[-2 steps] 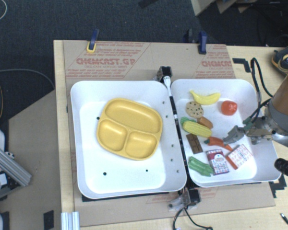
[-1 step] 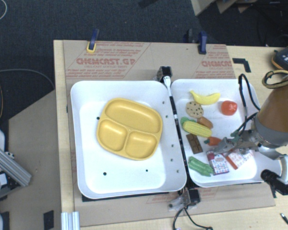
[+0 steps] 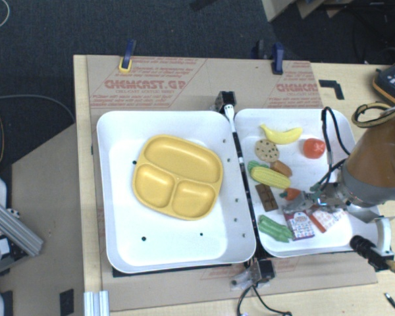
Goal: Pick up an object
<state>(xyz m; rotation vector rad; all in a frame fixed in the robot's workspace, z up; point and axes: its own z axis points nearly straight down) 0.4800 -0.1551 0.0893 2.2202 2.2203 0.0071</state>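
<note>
The right bin [image 3: 336, 120] holds several toy foods: a banana [image 3: 281, 134], a cookie [image 3: 266, 151], a red tomato [image 3: 314, 148], a corn cob [image 3: 269, 176], a small orange sausage [image 3: 282, 168], a brown chocolate bar [image 3: 266, 197], a green pepper [image 3: 273, 228] and a red-and-white packet [image 3: 301, 225]. My gripper [image 3: 311, 203] reaches in from the right and hangs low over the packet and a small orange piece [image 3: 293, 193] in the bin's front half. The arm's orange band [image 3: 380, 157] covers the bin's right side.
The left bin [image 3: 118, 176] carries a yellow three-compartment plate [image 3: 176, 176]. A black divider strip [image 3: 239, 170] runs between the bins. Clamps [image 3: 126, 56] sit on the cardboard bench's far edge. A black cable [image 3: 329, 133] loops above the right bin.
</note>
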